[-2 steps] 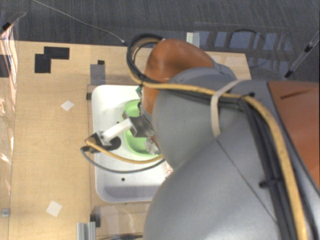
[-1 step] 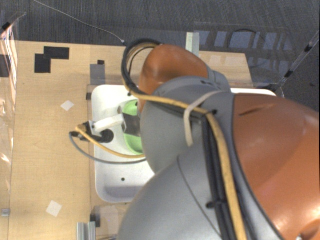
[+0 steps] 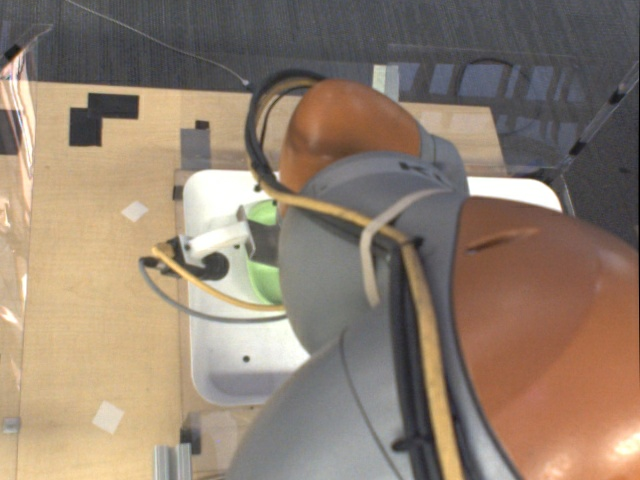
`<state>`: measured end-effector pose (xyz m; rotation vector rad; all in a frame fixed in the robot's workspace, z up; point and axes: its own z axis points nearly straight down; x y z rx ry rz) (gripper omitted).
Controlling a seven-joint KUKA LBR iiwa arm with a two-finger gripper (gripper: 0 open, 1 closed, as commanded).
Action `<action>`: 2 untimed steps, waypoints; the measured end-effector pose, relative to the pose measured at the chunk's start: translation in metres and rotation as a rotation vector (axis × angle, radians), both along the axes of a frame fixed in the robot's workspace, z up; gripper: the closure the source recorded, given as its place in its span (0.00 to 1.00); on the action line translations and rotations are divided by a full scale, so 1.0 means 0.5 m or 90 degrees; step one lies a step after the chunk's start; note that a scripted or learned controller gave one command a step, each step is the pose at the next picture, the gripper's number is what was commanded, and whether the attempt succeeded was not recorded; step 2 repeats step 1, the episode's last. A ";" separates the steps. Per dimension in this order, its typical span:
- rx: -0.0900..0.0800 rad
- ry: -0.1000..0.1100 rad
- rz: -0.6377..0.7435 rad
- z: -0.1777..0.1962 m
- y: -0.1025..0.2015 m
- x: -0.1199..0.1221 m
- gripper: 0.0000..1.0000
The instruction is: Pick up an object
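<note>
Where arm (image 3: 420,298) reaches, green object (image 3: 264,268), left bin (image 3: 215,348)

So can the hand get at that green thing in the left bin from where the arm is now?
Probably yes. The arm already hangs over the left bin, right above the green object, with nothing visible between them. Its bulk hides most of the object and the hand itself, so the final approach can't be confirmed.
</note>
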<state>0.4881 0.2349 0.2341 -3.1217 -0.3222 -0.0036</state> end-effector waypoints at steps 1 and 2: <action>-0.003 0.002 -0.001 -0.052 -0.001 -0.003 1.00; -0.003 0.002 -0.001 -0.052 -0.001 -0.003 1.00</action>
